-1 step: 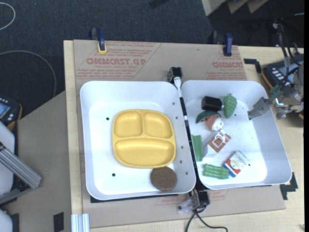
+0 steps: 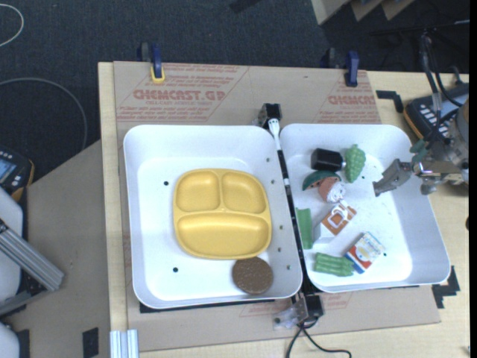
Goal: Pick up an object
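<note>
White plastic walls ring the right bin (image 2: 428,222), where the gripper (image 2: 387,180) hangs by the 3 o'clock rim, jaws apart and holding nothing. Bare floor lies beneath it (the clutter sits toward 9 o'clock): a black block (image 2: 326,158), green toy (image 2: 353,162), carton (image 2: 365,250) and green bar (image 2: 304,227). Across the divider, the left bin (image 2: 141,200) holds a yellow tray (image 2: 221,213) and brown disc (image 2: 253,274).

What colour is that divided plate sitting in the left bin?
Yellow. The three-compartment plastic plate shows plainly in the camera view, inside the left white bin.
</note>
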Controlling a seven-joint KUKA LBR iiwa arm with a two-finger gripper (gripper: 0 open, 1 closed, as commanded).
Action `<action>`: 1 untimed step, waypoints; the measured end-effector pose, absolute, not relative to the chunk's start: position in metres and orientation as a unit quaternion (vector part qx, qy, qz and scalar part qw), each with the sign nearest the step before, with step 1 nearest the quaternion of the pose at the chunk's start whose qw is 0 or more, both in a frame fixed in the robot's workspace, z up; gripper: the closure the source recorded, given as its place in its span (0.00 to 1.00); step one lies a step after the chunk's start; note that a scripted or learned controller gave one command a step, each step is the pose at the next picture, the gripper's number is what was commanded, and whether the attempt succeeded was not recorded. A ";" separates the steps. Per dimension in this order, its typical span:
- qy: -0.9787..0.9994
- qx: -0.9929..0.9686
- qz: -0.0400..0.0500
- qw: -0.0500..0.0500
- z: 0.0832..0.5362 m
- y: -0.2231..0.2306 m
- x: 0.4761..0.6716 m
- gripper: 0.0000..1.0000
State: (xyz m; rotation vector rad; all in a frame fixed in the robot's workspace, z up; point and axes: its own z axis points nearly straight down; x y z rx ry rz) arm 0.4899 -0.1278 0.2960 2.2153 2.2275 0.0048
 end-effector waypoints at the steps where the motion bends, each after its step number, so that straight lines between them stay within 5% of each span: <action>1: 0.711 0.703 0.008 0.007 0.472 -0.044 0.481 0.00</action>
